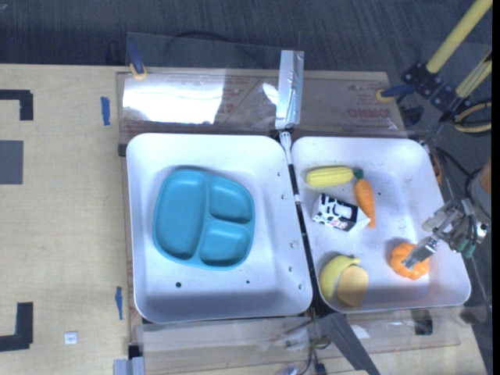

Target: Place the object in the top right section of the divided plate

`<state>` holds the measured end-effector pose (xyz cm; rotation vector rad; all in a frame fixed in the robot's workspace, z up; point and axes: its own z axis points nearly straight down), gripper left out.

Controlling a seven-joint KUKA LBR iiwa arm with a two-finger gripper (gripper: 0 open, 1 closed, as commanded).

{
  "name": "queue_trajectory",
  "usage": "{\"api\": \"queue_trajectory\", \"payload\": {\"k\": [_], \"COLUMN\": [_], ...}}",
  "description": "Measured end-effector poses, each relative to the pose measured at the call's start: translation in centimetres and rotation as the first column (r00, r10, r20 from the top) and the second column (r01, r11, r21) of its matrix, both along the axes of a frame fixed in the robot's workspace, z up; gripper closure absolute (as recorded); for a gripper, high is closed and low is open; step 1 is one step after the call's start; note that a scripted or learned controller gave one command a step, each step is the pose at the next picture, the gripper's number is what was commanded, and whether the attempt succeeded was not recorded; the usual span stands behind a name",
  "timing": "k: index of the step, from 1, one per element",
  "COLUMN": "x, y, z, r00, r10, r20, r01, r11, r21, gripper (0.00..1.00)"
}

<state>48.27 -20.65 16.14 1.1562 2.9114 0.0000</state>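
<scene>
Blue and three-sectioned, the divided plate [205, 217] lies in the left bin [148, 287] on the counter [55, 209]. In the right bin [406, 151] sit a yellow corn cob [330, 176], a carrot [365, 200], a black-and-white item [337, 212], a yellow-green apple-like fruit [345, 279] and a small orange fruit [409, 259]. The hand [429, 248] hangs at that orange fruit's upper right edge, one finger touching it; I cannot tell how far its fingers are parted or whether they grip anything.

- We find the blue divided plastic plate [205, 217] in the left shallow white bin [148, 162].
- In the right shallow white bin [406, 158] we see a yellow corn cob [330, 176] behind a black-and-white carton [337, 212], an orange carrot [365, 200] beside it.
</scene>
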Motion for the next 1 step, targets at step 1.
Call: {"api": "queue_trajectory", "payload": {"k": [1], "x": [0.1], "y": [-1.77], "z": [3.26], "r00": [0.965], "r10": [0.263], "r20": [-0.002], "r01": [-0.263], "r11": [0.965], "r21": [-0.002], "gripper": [0.0]}}
